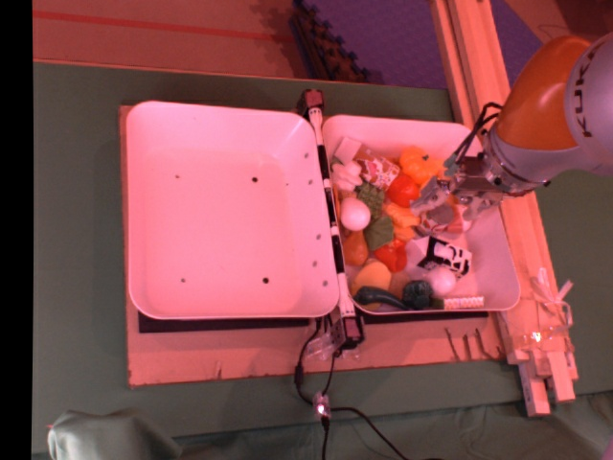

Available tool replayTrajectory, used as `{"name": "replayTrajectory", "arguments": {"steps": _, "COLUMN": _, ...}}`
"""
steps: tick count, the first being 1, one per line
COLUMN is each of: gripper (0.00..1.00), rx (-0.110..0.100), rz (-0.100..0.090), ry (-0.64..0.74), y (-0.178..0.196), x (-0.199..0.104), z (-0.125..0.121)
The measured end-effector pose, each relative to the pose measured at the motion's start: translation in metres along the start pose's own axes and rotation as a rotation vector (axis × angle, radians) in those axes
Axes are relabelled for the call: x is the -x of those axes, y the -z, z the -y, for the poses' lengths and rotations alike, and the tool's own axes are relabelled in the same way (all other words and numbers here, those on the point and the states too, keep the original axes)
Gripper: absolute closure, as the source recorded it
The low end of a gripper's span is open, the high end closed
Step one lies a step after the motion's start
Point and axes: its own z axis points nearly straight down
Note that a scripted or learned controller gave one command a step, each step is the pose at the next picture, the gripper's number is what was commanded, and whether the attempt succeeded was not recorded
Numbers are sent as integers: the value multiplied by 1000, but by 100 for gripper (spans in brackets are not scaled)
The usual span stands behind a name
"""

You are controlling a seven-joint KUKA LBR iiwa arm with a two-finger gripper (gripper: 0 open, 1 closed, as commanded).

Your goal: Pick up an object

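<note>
Landmark: right bin, the white bin nearer the arm; every place below was taken from it.
Arm: grey with an orange band, reaching in over the right bin's far right corner.
Hand: the hand sat low over the right half of the right bin, above the heap of things. How far it was open could not be told, and nothing could be made out in its hold.
Contents: the right bin was crowded. A white ball lay near its left wall; a red pepper lay near the middle; a black-and-white block lay just below the hand; a yellow lemon lay toward the near left corner; a dark green thing lay against the near wall.
Other bin: the left bin stood beside the right bin, across the divider.
Task thing: no single thing was singled out; the likeliest candidates were those directly under the hand, in the right half of the right bin.
Step (judged): descent or close over the heap; the pickup was not yet shown as done.
Next move (judged): a firm close on one thing, then a straight lift clear of its neighbours.
Risk (judged): things lay touching, so a pinch could slip or drag a neighbour along.
</note>
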Motion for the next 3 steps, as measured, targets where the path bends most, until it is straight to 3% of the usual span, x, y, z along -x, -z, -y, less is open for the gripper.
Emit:
{"name": "replayTrajectory", "arguments": {"steps": 1, "gripper": 0, "rx": 0, "rz": 0, "ry": 0, "y": 0, "x": 0, "z": 0}}
{"name": "replayTrajectory", "arguments": {"steps": 3, "gripper": 0, "rx": -7, "rz": 0, "ry": -1, "y": -100, "x": -5, "z": -4}}
